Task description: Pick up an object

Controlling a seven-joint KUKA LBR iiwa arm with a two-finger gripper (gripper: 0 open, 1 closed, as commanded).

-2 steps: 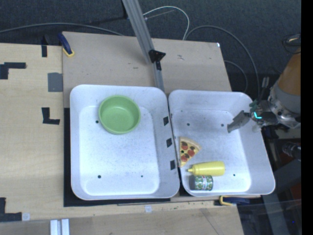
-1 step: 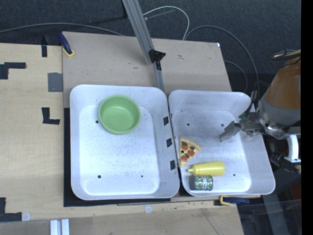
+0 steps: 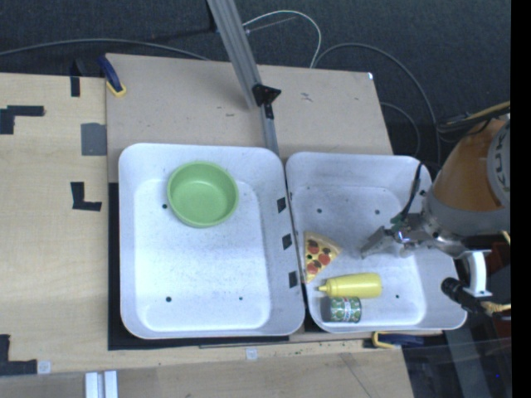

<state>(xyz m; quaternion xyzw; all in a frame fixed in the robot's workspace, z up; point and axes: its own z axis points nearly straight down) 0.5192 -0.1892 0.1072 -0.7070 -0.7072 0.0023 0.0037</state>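
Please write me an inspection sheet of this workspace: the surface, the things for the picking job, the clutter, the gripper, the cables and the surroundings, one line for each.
Surface: wooden bench bearing a left bin and a right bin, side by side.
Job's things: green bowl in the left bin; pizza slice toy, yellow bottle and small green can in the right bin, the can right beside the bottle.
Clutter: black tape marks on the bench.
Gripper: gripper above the right bin floor, holding nothing.
Cables: thin cables on the floor behind the bench.
Surroundings: dark carpet; slanted metal pole.
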